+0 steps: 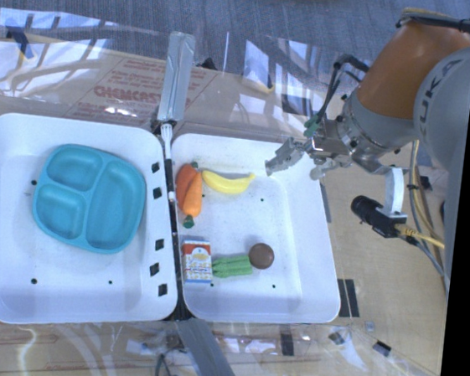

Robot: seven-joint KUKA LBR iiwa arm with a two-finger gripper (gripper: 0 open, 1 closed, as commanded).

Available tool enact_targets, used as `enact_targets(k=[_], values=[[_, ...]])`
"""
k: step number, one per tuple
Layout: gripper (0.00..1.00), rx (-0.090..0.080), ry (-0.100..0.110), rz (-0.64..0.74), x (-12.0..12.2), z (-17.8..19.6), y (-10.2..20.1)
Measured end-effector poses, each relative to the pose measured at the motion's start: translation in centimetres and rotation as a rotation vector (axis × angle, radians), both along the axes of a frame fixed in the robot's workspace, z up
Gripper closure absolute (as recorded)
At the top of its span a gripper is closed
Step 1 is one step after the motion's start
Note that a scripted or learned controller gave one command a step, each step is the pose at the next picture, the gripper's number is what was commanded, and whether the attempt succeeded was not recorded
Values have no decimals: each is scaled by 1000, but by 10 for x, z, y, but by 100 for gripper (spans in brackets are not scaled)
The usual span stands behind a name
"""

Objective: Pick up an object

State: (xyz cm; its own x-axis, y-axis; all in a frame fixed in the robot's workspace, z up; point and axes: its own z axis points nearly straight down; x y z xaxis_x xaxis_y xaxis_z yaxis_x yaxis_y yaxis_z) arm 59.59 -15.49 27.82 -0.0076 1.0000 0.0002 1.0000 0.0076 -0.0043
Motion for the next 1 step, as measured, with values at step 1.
enact_targets(k=[1], values=[[0,0,4,76,43,-107,35]])
